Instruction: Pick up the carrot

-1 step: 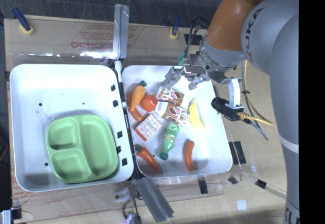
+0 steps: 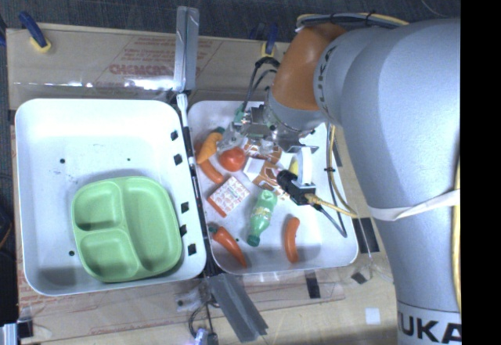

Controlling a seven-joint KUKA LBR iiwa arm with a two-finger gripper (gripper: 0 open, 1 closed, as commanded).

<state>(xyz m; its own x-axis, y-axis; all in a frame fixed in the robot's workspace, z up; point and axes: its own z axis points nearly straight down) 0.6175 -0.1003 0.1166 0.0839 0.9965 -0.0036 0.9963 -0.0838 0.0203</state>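
Camera view: worktop point(image 2: 94, 54) carries 2 white bins, landmark = right bin point(image 2: 337, 253). Arm comes in from the right, orange band above the wrist sits over the right bin's far edge. End effector point(image 2: 254, 149) is low inside the right bin, far half, in among the clutter; can't tell its state, the tip is hidden by the wrist hardware and the items packed round it.

Carrot point(image 2: 228, 244) lies in the right bin's near-left corner, tip angled toward the near wall, green stub at the left-wall end. It is well apart from the end effector.

Other contents of the right bin:
- green bottle point(image 2: 261, 217) about mid-bin, tilted, cap toward the near wall
- red-and-white checked packet point(image 2: 228, 195) just left of the bottle
- red tomato-like piece point(image 2: 232, 158) in the far-left part, right beside the end effector
- orange curved pieces point(image 2: 208, 149) along the left wall
- orange-red sausage-like piece point(image 2: 291, 238) near the near wall, right of the bottle

Left bin point(image 2: 47, 120) holds a green 3-compartment tray point(image 2: 125, 228), in its near half
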